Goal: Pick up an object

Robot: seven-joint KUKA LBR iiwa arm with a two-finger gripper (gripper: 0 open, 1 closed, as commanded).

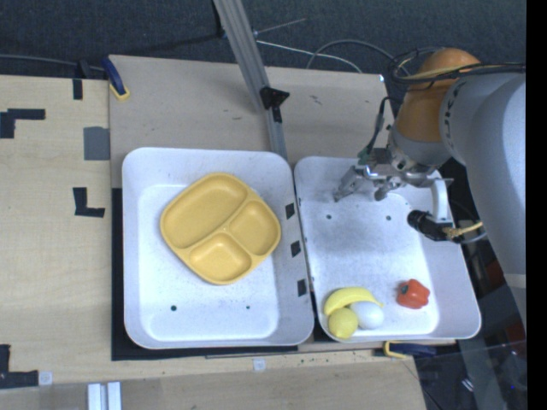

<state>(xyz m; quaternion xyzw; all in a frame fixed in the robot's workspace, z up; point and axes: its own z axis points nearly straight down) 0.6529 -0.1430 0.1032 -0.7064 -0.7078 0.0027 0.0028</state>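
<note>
My gripper [360,191] hangs over the far end of the right bin [444,267], with its two fingers spread apart and nothing between them. At that bin's near end lie a yellow banana [350,297], a yellow lemon [343,322] and a white egg [370,315], all touching each other. A small red pepper [413,293] sits just to their right, apart from them. All of these lie well below the gripper in the view. A yellow divided plate [220,227] rests in the left bin [141,254].
A grey metal pole [248,54] slants down from the top to the bins' far edge. The arm's orange band [432,92] and grey body rise at the right. Black clips [295,248] sit on the rim between the bins.
</note>
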